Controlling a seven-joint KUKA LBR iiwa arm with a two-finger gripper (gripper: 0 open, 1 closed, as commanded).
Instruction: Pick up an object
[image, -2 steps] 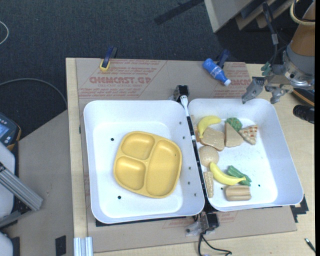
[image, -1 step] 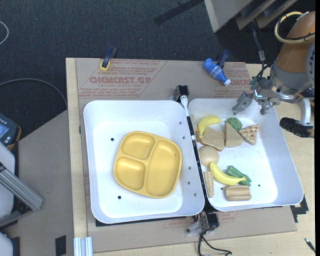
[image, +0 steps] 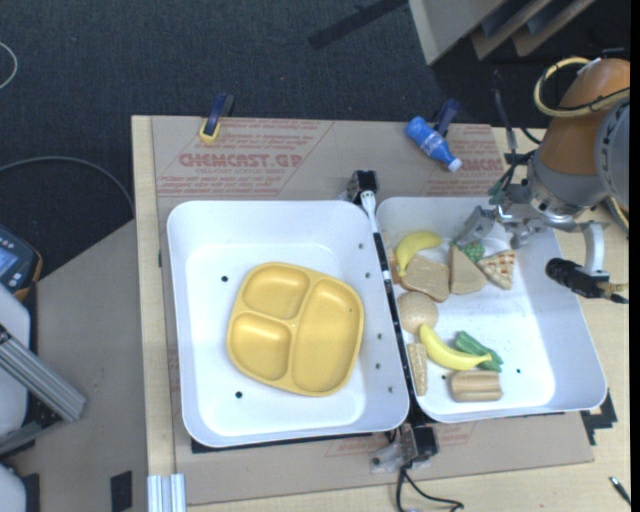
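Pickup looks unfinished: the gripper hangs low over the right bin, fingers spread wide and holding nothing, just above the pizza slice among the toy food.

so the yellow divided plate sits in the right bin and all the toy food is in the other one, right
Not quite: the camera view shows the yellow divided plate in the left bin, not the right. The toy food is in the other one, the right bin.

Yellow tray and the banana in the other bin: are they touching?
Apart. The camera view shows the yellow tray in the left bin and the banana in the right bin, with both bin walls between them.
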